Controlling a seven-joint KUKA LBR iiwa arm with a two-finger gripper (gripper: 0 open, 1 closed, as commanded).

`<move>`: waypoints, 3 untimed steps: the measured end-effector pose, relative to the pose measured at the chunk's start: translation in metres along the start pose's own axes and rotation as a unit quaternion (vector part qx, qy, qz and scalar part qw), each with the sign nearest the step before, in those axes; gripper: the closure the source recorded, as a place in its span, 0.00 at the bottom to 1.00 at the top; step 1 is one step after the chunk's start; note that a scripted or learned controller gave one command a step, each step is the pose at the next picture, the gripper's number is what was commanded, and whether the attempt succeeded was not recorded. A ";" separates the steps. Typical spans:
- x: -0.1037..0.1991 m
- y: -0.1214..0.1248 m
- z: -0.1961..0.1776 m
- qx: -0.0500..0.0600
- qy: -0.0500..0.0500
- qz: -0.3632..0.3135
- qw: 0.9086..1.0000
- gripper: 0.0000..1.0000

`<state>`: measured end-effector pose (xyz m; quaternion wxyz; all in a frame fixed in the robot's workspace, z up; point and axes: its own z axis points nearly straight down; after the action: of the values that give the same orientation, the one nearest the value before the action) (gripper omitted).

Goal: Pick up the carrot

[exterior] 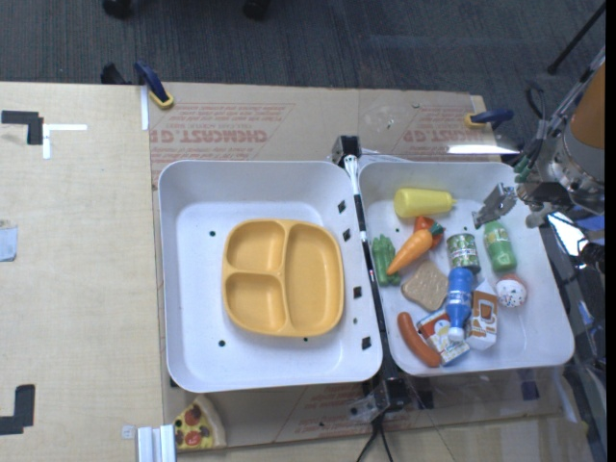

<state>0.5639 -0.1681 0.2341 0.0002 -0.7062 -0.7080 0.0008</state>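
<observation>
Glossy plastic carrot [412, 249], prob. matt cardboard [250, 123] underneath.

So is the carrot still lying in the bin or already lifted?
Lying in the bin. The carrot rests on the floor of the right bin among the other toys, and the gripper is off to its right, not touching it.

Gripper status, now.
Gripper: cannot be told from this view; it hangs over the right bin, apart from the carrot.
</observation>
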 end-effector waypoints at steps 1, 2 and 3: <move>0.046 0.032 0.058 0.001 0.000 0.214 0.977 0.00; 0.069 0.039 0.130 -0.001 0.000 0.208 0.978 0.00; 0.068 0.039 0.121 0.000 -0.001 0.208 0.978 1.00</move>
<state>0.6024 -0.1001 0.1132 -0.0005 -0.8379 -0.5458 0.0012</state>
